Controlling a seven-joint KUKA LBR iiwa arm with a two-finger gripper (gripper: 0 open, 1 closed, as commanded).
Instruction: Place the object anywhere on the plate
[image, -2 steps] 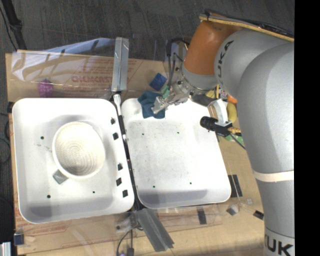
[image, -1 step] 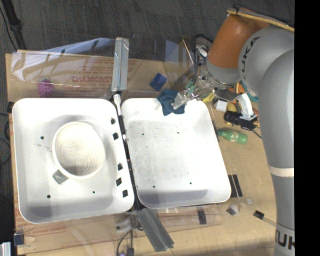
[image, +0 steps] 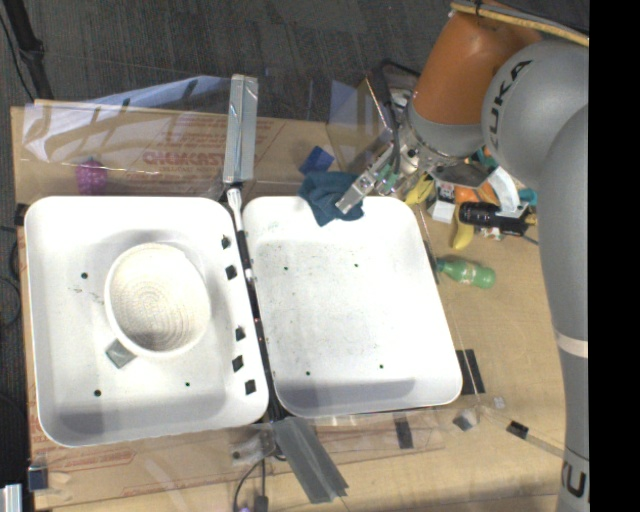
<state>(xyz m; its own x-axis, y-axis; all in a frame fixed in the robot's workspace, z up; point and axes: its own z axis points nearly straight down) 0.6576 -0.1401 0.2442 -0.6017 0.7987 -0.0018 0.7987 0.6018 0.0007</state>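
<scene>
Zero progress as far as I can judge: the white plate (image: 158, 300) in the left bin (image: 60, 400) carries nothing on top, with only a small grey piece (image: 119, 354) lying at its lower-left edge on the bin floor. The gripper (image: 362, 190) sits at the right bin's (image: 400, 380) far rim, jaws apparently clamped on a small grey-silver object (image: 349, 203), with a dark blue cloth (image: 327, 195) just left of and beneath them, though whether the jaws truly pinch it is hard to tell. Left to do, in my view: confirm the hold, carry it well to the jaws' left across the divider, and release over the plate.
</scene>
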